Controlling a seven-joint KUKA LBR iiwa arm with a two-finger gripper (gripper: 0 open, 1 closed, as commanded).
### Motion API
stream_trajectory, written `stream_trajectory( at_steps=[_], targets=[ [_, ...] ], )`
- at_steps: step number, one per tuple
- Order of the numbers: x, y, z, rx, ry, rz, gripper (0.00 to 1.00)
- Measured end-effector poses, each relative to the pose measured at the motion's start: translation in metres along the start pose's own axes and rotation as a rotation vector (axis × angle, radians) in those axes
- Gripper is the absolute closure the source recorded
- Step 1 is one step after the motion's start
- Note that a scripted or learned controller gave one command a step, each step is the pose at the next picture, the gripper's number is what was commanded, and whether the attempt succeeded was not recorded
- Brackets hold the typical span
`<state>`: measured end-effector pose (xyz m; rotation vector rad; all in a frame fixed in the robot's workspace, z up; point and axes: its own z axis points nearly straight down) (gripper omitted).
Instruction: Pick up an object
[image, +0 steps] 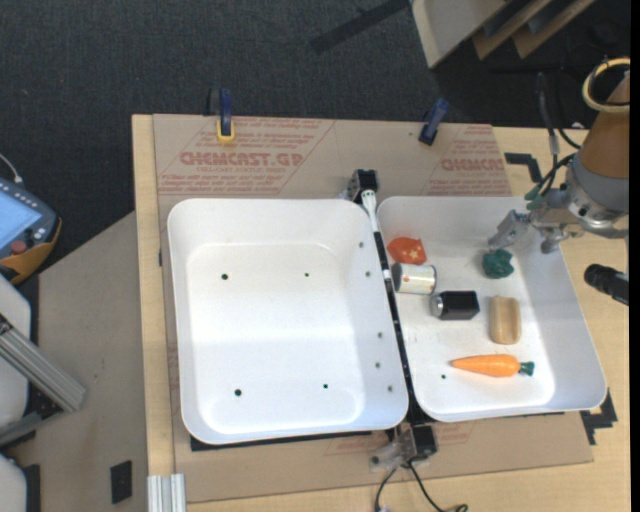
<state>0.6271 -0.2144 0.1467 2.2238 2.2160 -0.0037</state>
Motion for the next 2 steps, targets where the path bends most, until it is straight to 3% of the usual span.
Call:
stream_trajectory(
  at_steps=[1,2],
  targets=[
    [0.073,-0.018,0.066,0.007,0.007,-0.009,0.0],
    [0.075,-0.101,0.062,0.008,0.006,-0.001,0.0]
  ],
)
